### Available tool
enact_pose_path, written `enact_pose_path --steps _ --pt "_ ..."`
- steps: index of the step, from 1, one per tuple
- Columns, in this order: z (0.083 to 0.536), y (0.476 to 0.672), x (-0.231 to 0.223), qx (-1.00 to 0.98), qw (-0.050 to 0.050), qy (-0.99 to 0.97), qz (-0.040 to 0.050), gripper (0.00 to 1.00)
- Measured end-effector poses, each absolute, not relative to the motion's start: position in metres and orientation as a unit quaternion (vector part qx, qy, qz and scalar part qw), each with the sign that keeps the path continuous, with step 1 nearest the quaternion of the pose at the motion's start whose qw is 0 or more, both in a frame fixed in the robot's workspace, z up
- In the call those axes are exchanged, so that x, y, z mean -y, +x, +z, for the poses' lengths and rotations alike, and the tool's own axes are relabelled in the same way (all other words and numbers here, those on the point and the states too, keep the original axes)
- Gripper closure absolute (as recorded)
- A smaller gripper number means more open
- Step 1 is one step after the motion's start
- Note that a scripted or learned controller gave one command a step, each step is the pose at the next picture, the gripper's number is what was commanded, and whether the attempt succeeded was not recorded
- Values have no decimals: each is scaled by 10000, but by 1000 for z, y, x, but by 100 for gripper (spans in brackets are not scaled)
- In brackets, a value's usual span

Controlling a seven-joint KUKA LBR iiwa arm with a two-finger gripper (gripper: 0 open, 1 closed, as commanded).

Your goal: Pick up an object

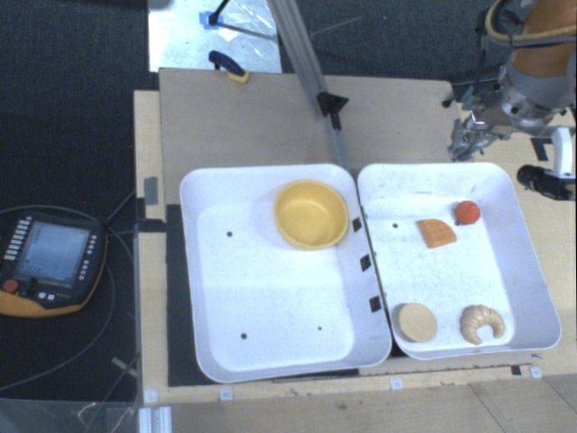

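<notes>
The surface [397, 124] carries two shallow white bins side by side. The left bin [270, 332] holds a yellow bowl [311, 214] near its far right corner. The right bin [523, 242] holds four small things: a croissant [481, 323] at the near right, a round beige biscuit [417, 322] just to its left, an orange wedge [437, 233] nearer the middle, and a red ball [466, 212] just beside the wedge on its far right. The arm [539, 52] stands at the top right, its gripper [465, 141] hanging above the surface just beyond the right bin's far rim, well apart from every object. Whether its fingers are spread or closed, I cannot tell; nothing visible sits between them.
</notes>
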State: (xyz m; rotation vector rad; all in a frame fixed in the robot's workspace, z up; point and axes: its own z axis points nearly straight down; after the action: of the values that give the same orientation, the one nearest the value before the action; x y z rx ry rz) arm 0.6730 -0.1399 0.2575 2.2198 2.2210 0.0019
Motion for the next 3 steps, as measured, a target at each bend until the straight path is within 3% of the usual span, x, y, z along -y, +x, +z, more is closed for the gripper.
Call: enact_pose_path --steps 3 --pt "235 672 -11 -7086 -4 7056 3 100"
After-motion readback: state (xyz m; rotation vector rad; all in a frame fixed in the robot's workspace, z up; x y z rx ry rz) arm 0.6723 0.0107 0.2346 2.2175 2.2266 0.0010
